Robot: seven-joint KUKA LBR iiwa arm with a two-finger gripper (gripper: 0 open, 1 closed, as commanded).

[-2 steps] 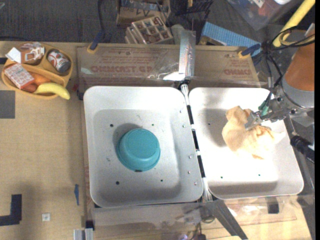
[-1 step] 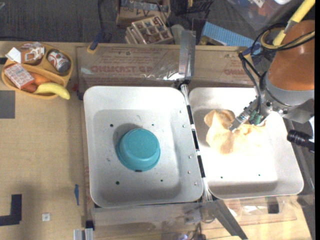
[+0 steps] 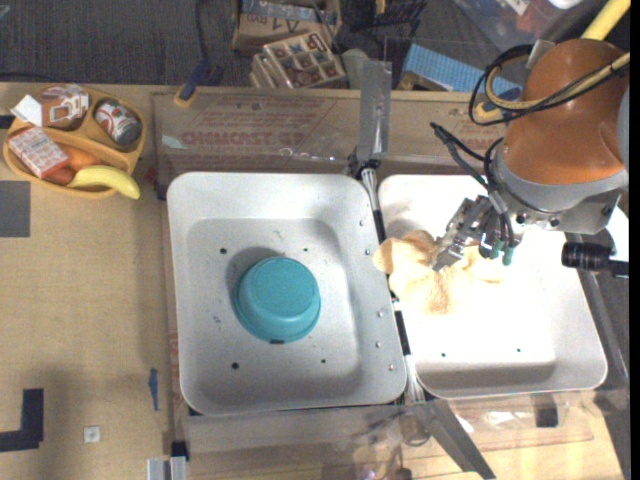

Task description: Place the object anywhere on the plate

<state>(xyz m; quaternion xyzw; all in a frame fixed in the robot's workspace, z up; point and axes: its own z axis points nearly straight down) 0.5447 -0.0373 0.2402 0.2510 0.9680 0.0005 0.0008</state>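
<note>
My two-finger gripper (image 3: 462, 240) hangs over the right shallow white bin (image 3: 520, 368), its state unreadable. Beneath it lies a pale yellowish, washed-out object (image 3: 412, 263), perhaps limp cloth. The round teal plate (image 3: 277, 299) sits in the left white bin (image 3: 200, 258).

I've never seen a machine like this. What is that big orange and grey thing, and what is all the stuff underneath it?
That is a robot arm, photographed from a camera fixed above the bench. It reaches in from the right. At its tip is a claw for picking things up. Below sit two shallow white bins. The left bin has a teal plate in it, looking like an upside-down bowl. The right bin holds a pale, yellowish object; the picture is too washed out to tell what it is. The claw hangs just over it. At the far left is a tray of toy food with a banana.
</note>
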